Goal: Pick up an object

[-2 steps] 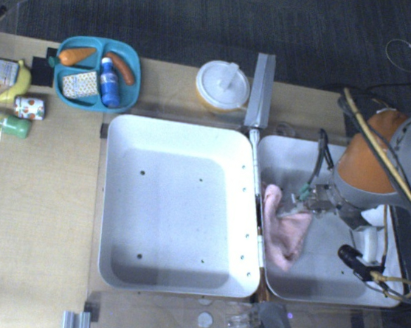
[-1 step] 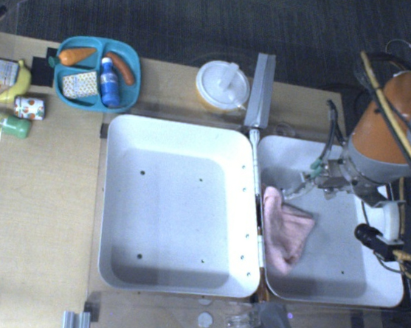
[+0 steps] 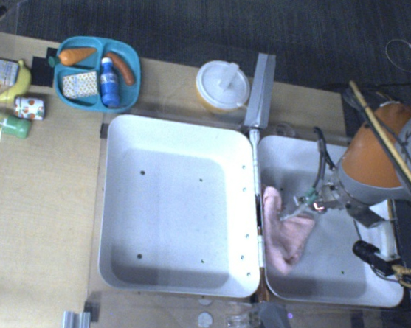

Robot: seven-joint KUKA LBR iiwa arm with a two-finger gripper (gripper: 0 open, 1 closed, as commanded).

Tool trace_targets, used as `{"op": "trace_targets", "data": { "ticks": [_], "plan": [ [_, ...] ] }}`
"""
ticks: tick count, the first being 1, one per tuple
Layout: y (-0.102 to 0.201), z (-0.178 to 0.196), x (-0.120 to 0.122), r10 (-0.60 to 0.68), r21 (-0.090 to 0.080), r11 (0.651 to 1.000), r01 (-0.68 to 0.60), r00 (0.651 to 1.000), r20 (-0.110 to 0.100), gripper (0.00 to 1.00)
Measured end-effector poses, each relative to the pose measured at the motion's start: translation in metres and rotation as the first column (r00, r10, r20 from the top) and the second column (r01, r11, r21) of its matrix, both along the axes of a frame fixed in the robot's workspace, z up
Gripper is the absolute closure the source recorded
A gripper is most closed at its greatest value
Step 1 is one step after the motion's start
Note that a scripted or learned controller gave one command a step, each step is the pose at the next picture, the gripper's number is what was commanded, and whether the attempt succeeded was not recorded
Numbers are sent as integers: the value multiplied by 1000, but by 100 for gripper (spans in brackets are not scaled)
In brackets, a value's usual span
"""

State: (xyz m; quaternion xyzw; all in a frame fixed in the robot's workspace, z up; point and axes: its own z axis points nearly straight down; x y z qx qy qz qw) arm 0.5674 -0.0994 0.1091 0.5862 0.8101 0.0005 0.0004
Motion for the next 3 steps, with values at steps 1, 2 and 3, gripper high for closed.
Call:
{"op": "trace_targets", "data": {
  "ticks": [1, 2, 3],
  "plan": [
    [8, -17, 58, 145, -4, 989, -145, 989, 14, 0],
    [10, -5, 60, 147, -3, 989, -147, 989, 21, 100],
    [30, 77, 85, 432, -4, 902, -432, 902, 5, 100]
  ]
}}
